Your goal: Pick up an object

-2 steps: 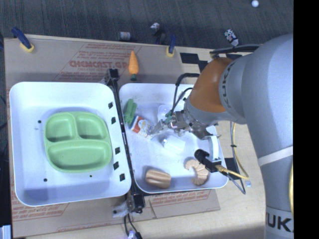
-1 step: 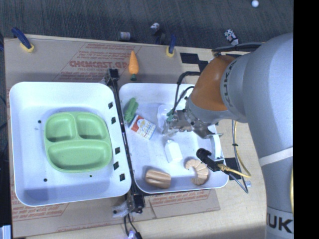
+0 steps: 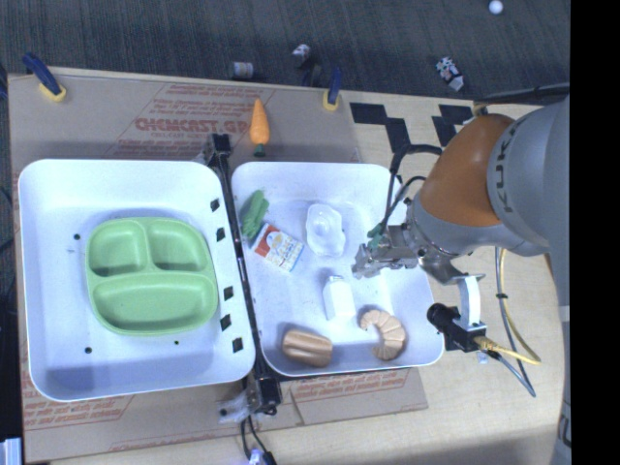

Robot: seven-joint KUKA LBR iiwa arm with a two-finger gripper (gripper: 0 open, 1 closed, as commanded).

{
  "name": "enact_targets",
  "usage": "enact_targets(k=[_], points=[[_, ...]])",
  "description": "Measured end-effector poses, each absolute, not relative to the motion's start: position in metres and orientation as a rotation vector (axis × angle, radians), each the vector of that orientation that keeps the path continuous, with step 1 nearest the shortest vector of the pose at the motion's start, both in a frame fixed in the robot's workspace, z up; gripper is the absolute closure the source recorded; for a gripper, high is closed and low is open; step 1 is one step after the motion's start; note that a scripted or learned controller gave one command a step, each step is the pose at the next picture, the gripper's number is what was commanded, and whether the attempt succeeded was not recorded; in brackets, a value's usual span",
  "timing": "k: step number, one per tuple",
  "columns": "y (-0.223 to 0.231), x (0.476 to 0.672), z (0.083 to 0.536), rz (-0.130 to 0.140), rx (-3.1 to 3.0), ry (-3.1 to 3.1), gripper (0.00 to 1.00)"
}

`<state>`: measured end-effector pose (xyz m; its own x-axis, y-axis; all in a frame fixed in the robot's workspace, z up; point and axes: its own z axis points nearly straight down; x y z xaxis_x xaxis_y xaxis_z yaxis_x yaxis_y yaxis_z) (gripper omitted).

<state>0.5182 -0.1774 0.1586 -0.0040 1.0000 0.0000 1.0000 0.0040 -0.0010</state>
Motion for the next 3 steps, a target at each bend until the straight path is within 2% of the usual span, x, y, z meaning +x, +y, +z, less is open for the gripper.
enact_targets(k=[1, 2, 3], points=[[-0.211, 0.539, 0.219, 0.0, -2.218, -2.228, 1.0], [-0.209, 0.614, 0.267, -0.001, -2.217, -2.229, 1.0], [-0.209, 0.614, 0.266, 0.0, -2.216, -2.229, 0.0]])
